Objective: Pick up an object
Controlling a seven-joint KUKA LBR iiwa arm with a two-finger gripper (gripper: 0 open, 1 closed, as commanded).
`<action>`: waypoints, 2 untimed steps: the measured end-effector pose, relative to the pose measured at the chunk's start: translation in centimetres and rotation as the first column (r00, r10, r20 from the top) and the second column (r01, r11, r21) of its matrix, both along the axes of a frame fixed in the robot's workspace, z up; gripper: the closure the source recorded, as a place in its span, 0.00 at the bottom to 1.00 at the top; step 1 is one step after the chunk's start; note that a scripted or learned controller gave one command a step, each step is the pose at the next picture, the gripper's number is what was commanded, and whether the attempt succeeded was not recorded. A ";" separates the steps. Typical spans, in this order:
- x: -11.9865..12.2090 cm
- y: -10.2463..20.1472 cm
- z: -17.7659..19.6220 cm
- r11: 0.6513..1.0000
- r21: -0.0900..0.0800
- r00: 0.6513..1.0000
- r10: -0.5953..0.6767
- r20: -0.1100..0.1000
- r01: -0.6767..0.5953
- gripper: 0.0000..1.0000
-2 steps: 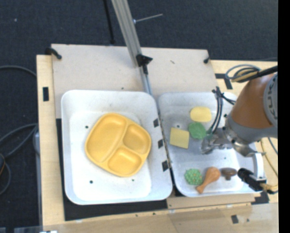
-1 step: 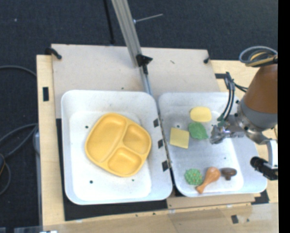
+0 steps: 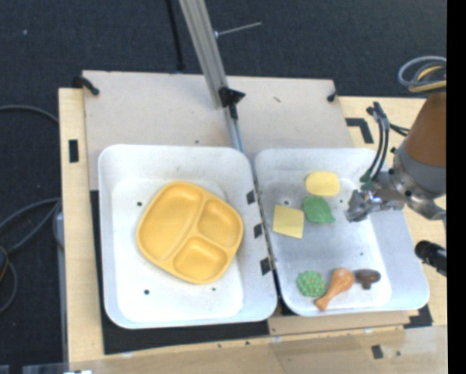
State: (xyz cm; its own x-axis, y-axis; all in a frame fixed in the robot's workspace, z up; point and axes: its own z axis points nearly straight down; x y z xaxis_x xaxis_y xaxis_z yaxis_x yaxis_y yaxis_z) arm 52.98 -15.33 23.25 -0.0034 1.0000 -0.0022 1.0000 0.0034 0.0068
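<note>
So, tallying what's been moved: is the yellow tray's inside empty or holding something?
Empty. The tray shows three bare yellow compartments; the food items lie in the right bin.

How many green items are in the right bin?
2: one green piece beside the hand, below the yellow round piece; one green piece near the front edge, left of the drumstick. Nothing appears hidden.

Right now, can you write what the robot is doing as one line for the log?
task: pick up object | gripper: over right bin, beside green piece | holding: nothing seen | left bin: yellow tray
</note>
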 end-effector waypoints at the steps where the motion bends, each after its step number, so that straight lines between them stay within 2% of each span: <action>1: 3.0 3.7 0.8 1.000 0.002 1.000 0.003 -0.003 -0.003 1.00; 2: 6.4 8.8 0.4 1.000 0.003 1.000 0.005 -0.004 -0.005 1.00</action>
